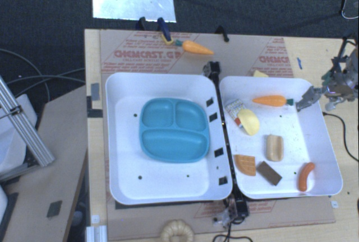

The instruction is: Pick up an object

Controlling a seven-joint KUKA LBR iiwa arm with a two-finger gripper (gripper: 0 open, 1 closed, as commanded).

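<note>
Carrot [270, 101] in the right bin [291, 130] lies just left of the tool [307, 101], long axis pointing at it (can't tell if it's open or closed).

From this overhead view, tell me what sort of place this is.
Probably a robotics lab bench set up for grasping trials, not a kitchen: two white bins sit side by side, the right bin holds toy food such as a carrot, and a robot gripper hangs over its right edge.
</note>
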